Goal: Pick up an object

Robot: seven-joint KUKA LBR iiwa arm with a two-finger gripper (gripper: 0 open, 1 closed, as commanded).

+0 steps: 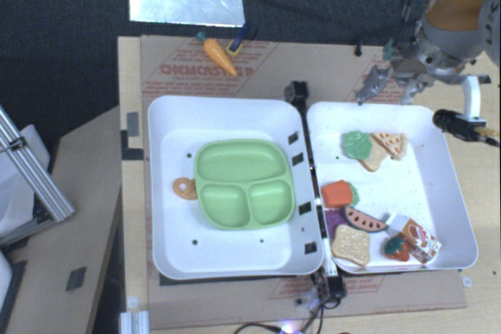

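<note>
Altogether two bins, one tray

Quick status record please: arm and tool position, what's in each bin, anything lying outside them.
tool: above the bench past the right bin's far edge, nothing seen in it
left bin: green tray, pretzel
right bin: toy foods, among them a sandwich, watermelon slice, toast, strawberry
outside bins: carrot on the bench behind the left bin
</note>
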